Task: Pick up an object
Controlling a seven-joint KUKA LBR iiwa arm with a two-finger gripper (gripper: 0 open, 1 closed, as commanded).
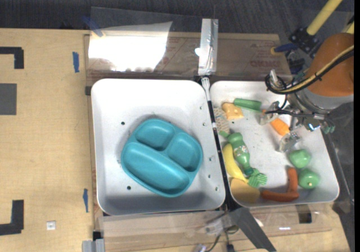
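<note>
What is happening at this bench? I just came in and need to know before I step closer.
A robot arm reaches in from the right over the right bin, which holds toy food: a banana, an orange carrot, green pieces and a red sausage. Its gripper hangs low among them, by the carrot; nothing is visibly held. The left bin holds a teal divided plate.

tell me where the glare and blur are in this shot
Camera view: strong glare whitens the clear plastic sheet behind the left bin; the teal divided plate throws a soft shadow on that bin's floor; the gripper over the right bin looks smeared and indistinct; the small toy foods are soft-edged.
</note>
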